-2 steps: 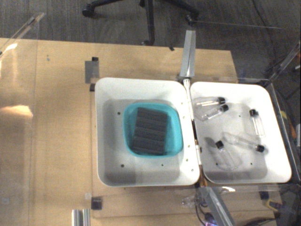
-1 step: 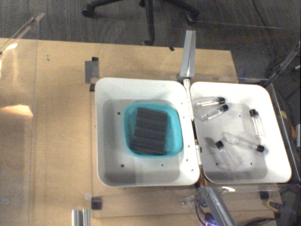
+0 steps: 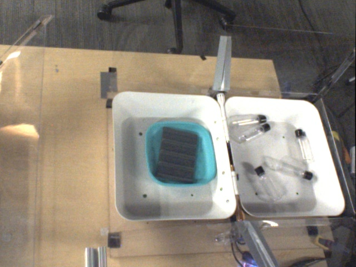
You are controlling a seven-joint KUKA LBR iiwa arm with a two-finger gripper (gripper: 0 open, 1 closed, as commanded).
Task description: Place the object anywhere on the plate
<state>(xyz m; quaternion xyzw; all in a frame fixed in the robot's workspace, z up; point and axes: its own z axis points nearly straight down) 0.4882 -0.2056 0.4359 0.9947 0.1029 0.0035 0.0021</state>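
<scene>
A teal square plate (image 3: 208,159) sits in the middle of the left white bin (image 3: 129,166). A dark grey ribbed block (image 3: 177,154) lies on the plate, covering most of its centre. The right white bin (image 3: 328,166) holds several clear vials with black caps: two at the upper left (image 3: 248,125), one upright-lying at the right (image 3: 302,144), and two near the middle (image 3: 286,168).
The bins stand side by side on a tan wooden bench (image 3: 55,166). A metal bracket (image 3: 222,65) rises behind the seam between them. An office chair base (image 3: 177,10) stands on the carpet beyond the bench.
</scene>
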